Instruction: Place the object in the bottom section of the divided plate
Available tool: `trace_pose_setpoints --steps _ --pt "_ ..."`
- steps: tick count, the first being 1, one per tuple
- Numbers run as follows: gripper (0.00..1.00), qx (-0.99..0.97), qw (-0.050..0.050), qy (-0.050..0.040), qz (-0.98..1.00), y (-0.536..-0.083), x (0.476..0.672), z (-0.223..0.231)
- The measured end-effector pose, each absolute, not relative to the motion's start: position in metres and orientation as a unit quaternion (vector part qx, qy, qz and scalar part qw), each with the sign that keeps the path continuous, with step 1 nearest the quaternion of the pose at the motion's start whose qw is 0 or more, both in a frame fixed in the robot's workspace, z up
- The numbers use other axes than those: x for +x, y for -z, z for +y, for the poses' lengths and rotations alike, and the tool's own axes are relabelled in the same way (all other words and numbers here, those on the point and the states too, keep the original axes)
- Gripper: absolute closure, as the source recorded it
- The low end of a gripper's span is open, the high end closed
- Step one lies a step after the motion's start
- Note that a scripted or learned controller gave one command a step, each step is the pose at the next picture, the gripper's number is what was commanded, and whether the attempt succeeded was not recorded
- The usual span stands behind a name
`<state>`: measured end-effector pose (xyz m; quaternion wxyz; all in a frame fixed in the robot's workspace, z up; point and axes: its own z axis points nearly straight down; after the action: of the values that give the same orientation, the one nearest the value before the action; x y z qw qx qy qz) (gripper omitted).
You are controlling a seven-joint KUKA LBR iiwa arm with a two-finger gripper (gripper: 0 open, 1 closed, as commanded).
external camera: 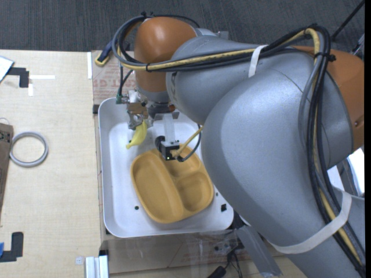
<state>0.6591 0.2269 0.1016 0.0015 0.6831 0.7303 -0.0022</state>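
The grey arm reaches in from the right over a white bin. Its gripper hangs at a yellow banana, just above a tan divided plate lying in the bin. A tape ring rests on the desk, well apart.

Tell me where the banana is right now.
The banana hangs in the white bin, between the fingers of the pincer, just above and left of the yellow divided plate in the camera view.
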Motion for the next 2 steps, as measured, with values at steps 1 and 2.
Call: trace_pose_setpoints --steps 1,2 --pt "1.0 0.683 0.002 0.0033 0.73 -0.111 0.659 0.226" --pt "1.0 0.74 0.001 0.001 0.673 -0.258 0.65 0.225"
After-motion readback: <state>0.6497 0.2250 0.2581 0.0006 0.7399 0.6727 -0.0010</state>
